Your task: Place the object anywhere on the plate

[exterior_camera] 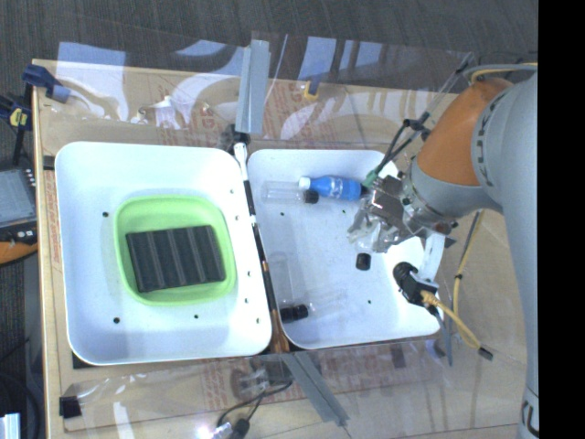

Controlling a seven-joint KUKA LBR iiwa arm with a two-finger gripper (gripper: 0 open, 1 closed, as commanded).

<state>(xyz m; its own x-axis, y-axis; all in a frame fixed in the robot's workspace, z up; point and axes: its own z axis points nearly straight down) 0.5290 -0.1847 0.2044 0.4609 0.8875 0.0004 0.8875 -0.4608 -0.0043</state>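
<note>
While the gripper (373, 230) hangs over the right bin (315, 327) — finger state unreadable | blue bottle (331, 187) lies just far-left of it, apart | green plate (128, 219) in left bin (78, 245) — no legible labels

From my screen both white bins (91, 318) look like smooth, slightly glossy plastic, and the green plate (174, 216) in the left one seems a matt, soft-toned plastic with a dark ribbed insert (174, 255). The blue bottle (336, 187) reads as shiny translucent plastic, with clear plastic tubes (281, 190) near it. I see the surface (137, 387) as pale wood under glossy, wrinkled clear film.
</note>
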